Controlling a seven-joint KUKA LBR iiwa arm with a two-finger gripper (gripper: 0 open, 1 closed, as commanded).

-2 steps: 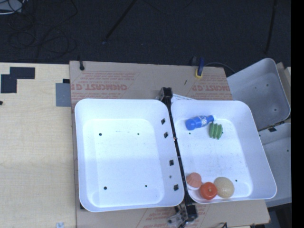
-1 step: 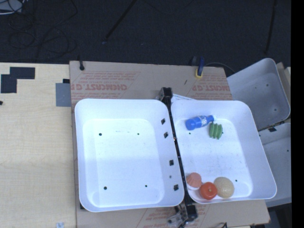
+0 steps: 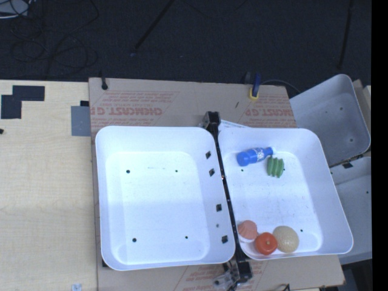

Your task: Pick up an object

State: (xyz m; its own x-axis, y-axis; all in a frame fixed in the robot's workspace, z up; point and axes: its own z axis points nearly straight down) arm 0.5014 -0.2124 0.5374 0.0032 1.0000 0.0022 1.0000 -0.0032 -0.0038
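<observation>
And at this moment, folks, there's just no telling how the arm is posed, which way its wrist is turned, or how the jaws stand.

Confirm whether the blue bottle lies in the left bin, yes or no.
No, the blue bottle lies in the right bin, next to a green toy.

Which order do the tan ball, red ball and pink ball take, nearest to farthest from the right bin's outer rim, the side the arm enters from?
1. tan ball, rightmost of the row
2. red ball, in the middle
3. pink ball, leftmost, beside the divider
</observation>
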